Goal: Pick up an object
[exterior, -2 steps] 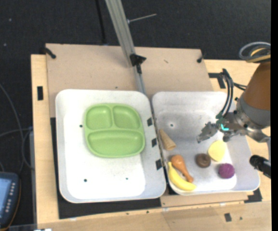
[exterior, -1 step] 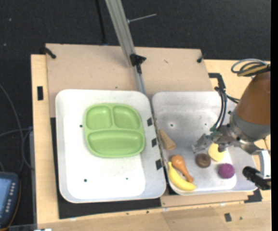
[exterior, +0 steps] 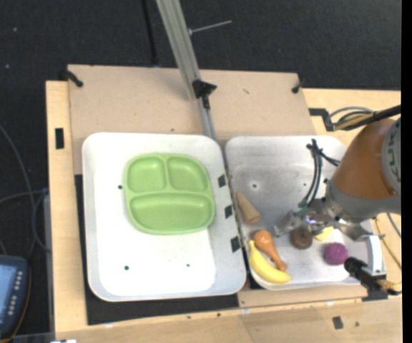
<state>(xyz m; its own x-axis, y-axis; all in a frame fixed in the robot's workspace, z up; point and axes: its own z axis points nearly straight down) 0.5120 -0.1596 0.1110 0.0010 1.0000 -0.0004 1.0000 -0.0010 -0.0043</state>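
Bench: two shallow white bins (exterior: 98, 213) | lower right: two-finger gripper (exterior: 304, 227) low over small brown round object (exterior: 302, 239), probable pick target | claw state: cannot tell | nearby: yellow plastic banana (exterior: 266, 266), purple ball (exterior: 335, 253)

Yellow object (exterior: 325, 232) half-hidden under pincer (exterior: 307, 227)

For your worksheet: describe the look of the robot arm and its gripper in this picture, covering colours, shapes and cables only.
The arm is a thick, rounded body with a broad orange band above the wrist and grey casing beside and below it. Dark cables loop from its side down toward the wrist. The gripper is a small assembly of dark and metallic parts, too blurred for its fingers to be made out.
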